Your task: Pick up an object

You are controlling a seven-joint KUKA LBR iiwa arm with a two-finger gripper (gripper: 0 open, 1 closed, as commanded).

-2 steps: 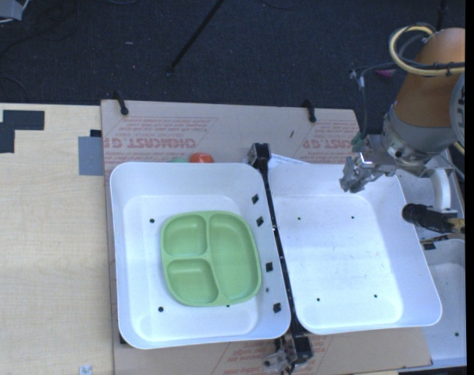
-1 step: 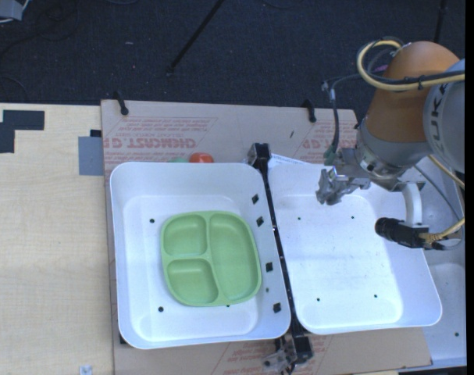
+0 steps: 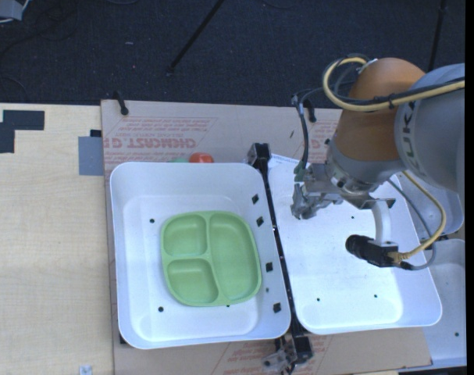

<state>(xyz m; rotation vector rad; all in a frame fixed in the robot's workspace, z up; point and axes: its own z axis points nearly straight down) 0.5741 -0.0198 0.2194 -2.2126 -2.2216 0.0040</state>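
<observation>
Plate (image 3: 211,258), green and divided, lay flat in the left bin (image 3: 135,209); you would judge it light, stiff, slippery, best pinched at its rim. Gripper (image 3: 303,206) hovered over the right bin (image 3: 361,303); the state of its fingers could not be told.

Two white bins (image 3: 135,319) side by side on lettered cardboard sheet (image 3: 166,135), pale wooden bench (image 3: 41,248), dark carpet (image 3: 182,37) behind

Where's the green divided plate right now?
The green divided plate lies flat in the left bin, near its middle, across the divider from the gripper over the right bin.
</observation>
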